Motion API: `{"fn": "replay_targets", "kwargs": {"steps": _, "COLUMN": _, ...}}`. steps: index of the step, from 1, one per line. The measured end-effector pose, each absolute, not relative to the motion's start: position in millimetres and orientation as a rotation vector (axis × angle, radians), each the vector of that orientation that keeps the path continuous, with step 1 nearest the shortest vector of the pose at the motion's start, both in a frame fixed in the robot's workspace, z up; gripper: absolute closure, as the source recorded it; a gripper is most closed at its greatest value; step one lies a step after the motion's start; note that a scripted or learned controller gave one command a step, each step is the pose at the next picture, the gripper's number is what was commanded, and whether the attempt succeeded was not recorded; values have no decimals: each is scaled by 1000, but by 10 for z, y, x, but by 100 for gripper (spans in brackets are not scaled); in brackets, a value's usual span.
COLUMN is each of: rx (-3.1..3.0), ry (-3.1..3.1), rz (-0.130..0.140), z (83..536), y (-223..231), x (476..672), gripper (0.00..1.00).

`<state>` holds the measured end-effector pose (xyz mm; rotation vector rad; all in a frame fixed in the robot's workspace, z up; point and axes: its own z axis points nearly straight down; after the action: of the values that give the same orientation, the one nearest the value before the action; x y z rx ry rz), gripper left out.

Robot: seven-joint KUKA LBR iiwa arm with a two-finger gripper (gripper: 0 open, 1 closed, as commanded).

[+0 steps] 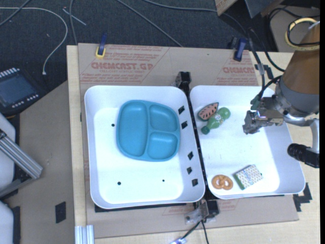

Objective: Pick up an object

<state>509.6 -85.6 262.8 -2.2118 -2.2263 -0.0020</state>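
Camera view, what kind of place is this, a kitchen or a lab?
Most likely a robotics lab: a robot arm over two white bins of toy food, cables loose on the floor.

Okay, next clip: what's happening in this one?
A robot arm reaches in from the right, its end effector over the right bin, with nothing visibly held. That bin holds a watermelon slice touching a green toy near the divider, plus a pretzel and a patterned packet at the front. The left bin holds a blue divided plate. No pick has happened yet.
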Motion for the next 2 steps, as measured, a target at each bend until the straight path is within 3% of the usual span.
{"fn": "replay_targets", "kwargs": {"steps": 2, "rx": -2214, "ry": -2227, "rz": -2, "z": 2578, "y": 178, "x": 5251, "gripper": 100}}
